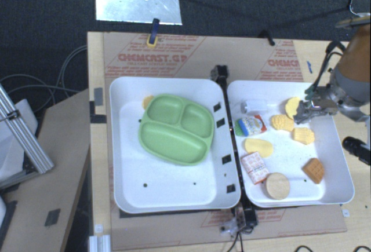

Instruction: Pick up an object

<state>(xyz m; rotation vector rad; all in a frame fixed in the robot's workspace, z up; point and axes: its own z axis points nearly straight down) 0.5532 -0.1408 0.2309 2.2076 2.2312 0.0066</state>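
Two white bins are sitting side by side on the bench. The left bin (124, 187) is holding a green divided plate (175, 129), which is lying slightly tilted toward the bin's centre, with a small yellow item (148, 101) partly hidden behind its upper-left rim. The right bin (342, 178) is holding scattered play-food pieces. The arm (355, 68) is reaching in from the right, and the gripper (304, 110) is hanging over the upper right of that bin, just beside a yellow round piece (293, 107) and a ridged yellow piece (282, 123); whether its fingers are apart or together cannot be told. A tan round disc (277, 185), a red-and-white packet (254, 166), a brown cracker (313, 170), a pale yellow lump (258, 146) and a blue-and-red packet (251, 125) are lying apart from the gripper.
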